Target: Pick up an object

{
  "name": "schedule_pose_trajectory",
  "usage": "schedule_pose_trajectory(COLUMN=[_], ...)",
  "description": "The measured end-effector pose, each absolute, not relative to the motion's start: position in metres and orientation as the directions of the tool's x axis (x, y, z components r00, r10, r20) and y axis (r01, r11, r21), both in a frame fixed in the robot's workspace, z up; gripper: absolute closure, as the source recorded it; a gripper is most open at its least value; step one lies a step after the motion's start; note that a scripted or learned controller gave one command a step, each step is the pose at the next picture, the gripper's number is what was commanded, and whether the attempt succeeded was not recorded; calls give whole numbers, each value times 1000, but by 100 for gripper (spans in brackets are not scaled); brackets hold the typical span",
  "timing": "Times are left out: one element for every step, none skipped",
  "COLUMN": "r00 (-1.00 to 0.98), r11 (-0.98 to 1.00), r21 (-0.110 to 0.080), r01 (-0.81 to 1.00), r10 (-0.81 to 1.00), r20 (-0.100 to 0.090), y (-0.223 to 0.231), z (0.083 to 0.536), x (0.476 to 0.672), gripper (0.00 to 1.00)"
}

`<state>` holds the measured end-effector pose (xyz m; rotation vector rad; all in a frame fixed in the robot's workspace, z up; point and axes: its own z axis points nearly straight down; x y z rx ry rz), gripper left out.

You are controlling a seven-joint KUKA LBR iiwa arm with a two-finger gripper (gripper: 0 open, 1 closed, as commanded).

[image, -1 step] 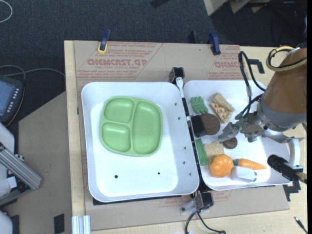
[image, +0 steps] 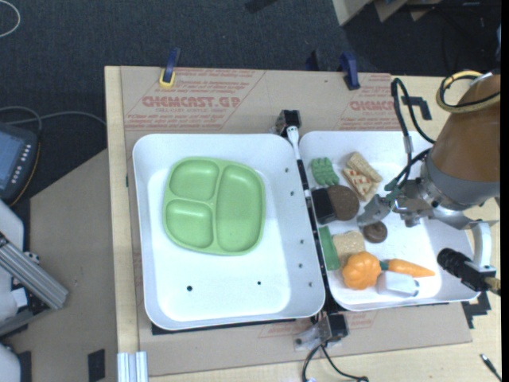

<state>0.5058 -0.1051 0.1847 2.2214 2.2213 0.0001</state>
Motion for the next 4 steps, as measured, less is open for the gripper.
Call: schedule_pose_trajectory(r00=[1,1,0,-2], r11=[-1,-1,0,2], r21=[-8,0,8,7], r01=[1000,1000,1000,1000], r10=[1000,1000,1000,1000], r20=[2,3,3,-1], y=[-111,-111,-110,-99], z=[125,85,99,153], x=[500,501,503,504], gripper=[0,0,100,100])
